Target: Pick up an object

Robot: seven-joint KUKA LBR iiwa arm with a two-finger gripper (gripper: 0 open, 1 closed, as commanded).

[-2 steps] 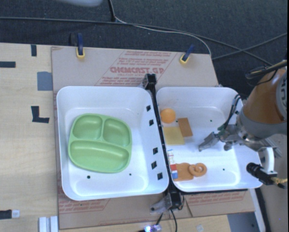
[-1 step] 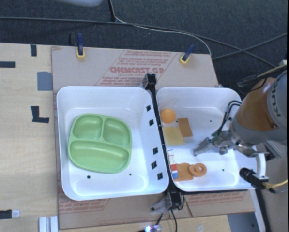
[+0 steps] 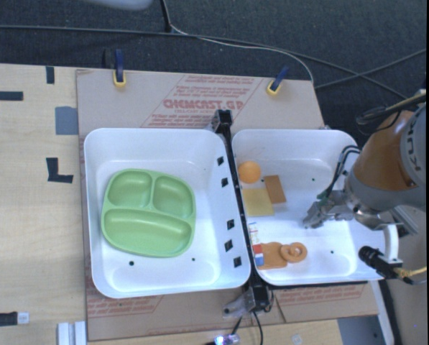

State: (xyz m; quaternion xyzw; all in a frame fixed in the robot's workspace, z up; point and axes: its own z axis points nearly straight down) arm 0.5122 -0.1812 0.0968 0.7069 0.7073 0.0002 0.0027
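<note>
Desk point(image 3: 27, 192): pale wood surface with dark tape marks, carrying a cardboard sheet point(image 3: 200, 99) printed in red and held by two yellow clamps at its far edge.
Left bin point(image 3: 99, 149): shallow white bin on the cardboard, touching the right bin along a black divider.
Right bin point(image 3: 300, 139): shallow white bin in which the small objects lie; the arm reaches into it from the right.
Arm point(image 3: 386, 164): grey with an orange band, bent over the right bin's right side.
Green plate point(image 3: 148, 213): three-compartment tray lying flat in the left bin, well apart from the gripper.
Gripper point(image 3: 316, 215): low in the right bin, right of centre, just above the white floor; nothing shows between its fingers, and whether they are spread or closed I cannot tell.
Yellow block point(image 3: 258, 201): flat pale-yellow piece near the divider, left of the gripper and apart from it.
Brown block point(image 3: 275, 190): flat brown piece touching the yellow block's upper right corner, between that block and the gripper yet clear of it.
Orange toy point(image 3: 282, 254): flat orange piece with a ring-shaped end, at the bin's near side, below and left of the gripper, not touching it.
Orange ball point(image 3: 249, 172): small round ball by the divider, just above the yellow block, farthest of the right bin's things from the gripper.
</note>
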